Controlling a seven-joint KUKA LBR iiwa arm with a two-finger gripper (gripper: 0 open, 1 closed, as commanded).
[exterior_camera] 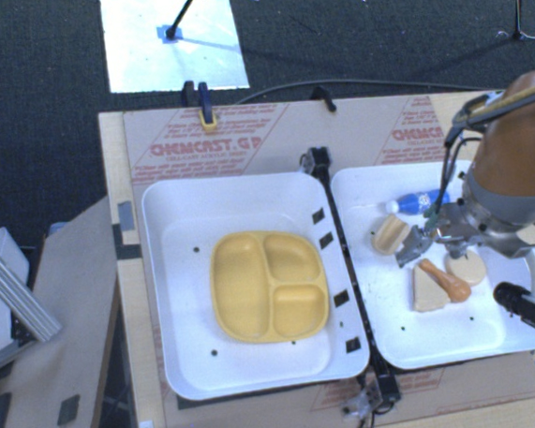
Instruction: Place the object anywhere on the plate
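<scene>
Gripper [421, 243] over the right bin [392, 337], its fingers' spread not discernible. The objects lie just at its 4 o'clock: an orange-brown drumstick-shaped piece [444, 280] across a pale bread slice [430, 293], a bun [390, 234] at 10 o'clock, a blue-capped bottle [412, 204] at 12. The yellow three-compartment plate [269, 285] sits in the left bin [174, 264]. Printed cardboard covers the surface [204, 144]; dark carpet [28, 71] beyond.
</scene>
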